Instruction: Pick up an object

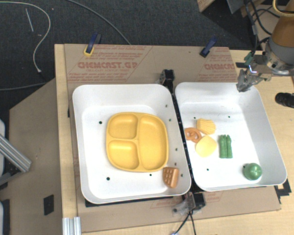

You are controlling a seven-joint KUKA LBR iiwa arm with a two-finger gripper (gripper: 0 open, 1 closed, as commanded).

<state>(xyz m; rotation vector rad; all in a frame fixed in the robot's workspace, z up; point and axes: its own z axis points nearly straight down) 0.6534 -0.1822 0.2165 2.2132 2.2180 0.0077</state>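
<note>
My gripper hangs over the far right corner of the right bin, well away from the toys. In that bin lie a yellow shell-like piece, an orange pretzel, a pale yellow round piece, a green ridged vegetable and a green ball. The left bin holds a yellow sectioned plate and an orange-brown waffle piece near its front right corner.
Both bins rest on a cardboard sheet held by blue clamps at the back. A black clip sits between the bins at the far edge. Cables lie on the dark floor at left.
</note>
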